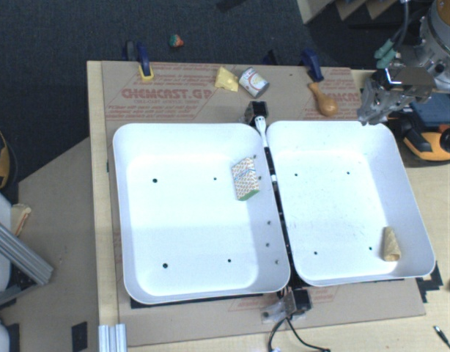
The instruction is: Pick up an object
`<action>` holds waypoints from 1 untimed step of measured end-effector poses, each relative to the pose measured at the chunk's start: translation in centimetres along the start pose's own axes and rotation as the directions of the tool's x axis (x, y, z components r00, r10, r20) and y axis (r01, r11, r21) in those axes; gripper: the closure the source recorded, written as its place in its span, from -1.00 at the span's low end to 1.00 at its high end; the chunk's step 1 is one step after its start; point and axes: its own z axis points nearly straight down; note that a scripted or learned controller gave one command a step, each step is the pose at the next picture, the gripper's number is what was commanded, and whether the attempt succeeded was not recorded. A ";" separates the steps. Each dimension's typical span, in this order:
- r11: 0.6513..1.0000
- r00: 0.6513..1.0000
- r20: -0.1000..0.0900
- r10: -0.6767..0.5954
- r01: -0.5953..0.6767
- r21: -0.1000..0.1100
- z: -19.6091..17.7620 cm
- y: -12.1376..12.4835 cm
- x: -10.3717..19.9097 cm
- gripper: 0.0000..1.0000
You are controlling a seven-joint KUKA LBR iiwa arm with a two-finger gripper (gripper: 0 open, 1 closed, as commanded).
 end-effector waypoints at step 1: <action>1.000 1.000 0.001 0.015 -0.015 0.026 9.5 -5.3 -8.8 1.00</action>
